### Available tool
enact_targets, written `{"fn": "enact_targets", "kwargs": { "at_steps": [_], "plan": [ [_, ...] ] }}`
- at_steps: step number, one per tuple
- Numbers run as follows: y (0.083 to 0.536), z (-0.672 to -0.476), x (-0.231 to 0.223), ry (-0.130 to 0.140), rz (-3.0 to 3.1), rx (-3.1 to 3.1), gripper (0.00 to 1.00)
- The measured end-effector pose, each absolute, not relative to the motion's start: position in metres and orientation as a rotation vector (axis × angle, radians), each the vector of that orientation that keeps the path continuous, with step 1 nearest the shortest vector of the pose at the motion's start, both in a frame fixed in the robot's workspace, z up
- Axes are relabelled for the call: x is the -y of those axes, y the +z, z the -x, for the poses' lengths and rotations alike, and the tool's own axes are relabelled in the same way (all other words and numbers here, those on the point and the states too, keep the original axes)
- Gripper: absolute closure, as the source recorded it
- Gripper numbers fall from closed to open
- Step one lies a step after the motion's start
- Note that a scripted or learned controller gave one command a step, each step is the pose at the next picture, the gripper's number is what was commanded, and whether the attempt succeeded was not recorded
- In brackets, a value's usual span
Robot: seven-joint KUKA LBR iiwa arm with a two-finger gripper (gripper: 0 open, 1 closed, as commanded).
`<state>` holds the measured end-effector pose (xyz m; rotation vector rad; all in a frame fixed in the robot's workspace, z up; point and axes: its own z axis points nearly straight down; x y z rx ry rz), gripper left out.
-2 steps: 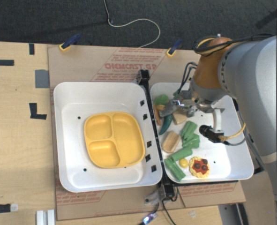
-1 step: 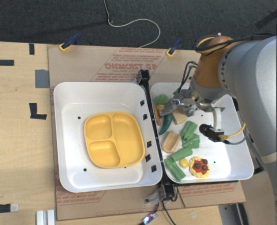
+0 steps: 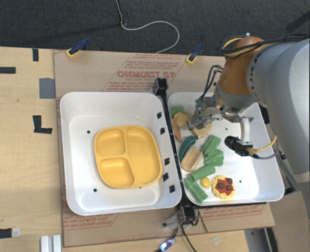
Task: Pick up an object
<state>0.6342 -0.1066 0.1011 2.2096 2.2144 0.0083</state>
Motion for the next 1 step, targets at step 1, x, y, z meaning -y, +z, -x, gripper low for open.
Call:
{"fn": "enact_targets", "kwargs": {
  "at_steps": [1],
  "plan": [
    [0.1551,-0.6437,0.1118,0.003,-2.218,-2.221,1.0]
  ]
}}
